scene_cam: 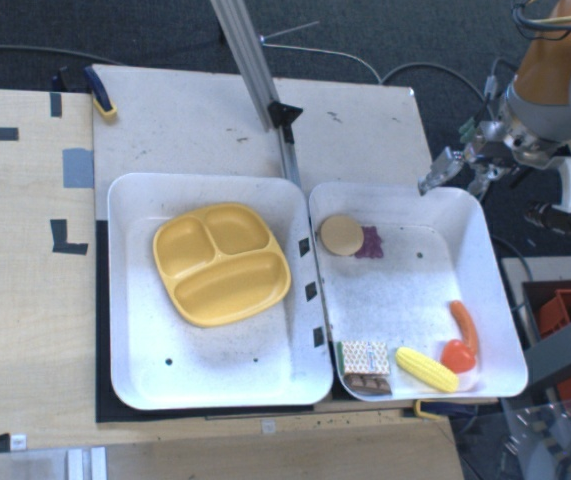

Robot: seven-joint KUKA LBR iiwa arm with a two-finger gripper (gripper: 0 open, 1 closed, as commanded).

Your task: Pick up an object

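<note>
The gripper [462, 171] is seen just outside the far right corner of the right bin [495, 298], above the surface, nothing between its fingers. The fingers look spread, approx., though at this size and slant that is hard to confirm.

No particular object is set by the task, so candidates are judged relative to the right bin. A round tan disc [341, 235] lies at the bin's far left, touching a small purple piece [371, 242] on its right. Along the near wall a patterned block [366, 359] sits at the left, a yellow corn cob [426, 368] just beside it, then a red-orange piece [458, 355] and an orange carrot-like stick [464, 325] toward the right wall.

The corn is judged the easiest pick: prob. light, stiff plastic toy, ribbed so less slippery; best taken across its middle, fingers square to its long axis. The disc is flat and low, likely to slip out.

The yellow divided plate [223, 263] lies in the left bin [125, 298], too wide for a grasp except at the rim.
</note>
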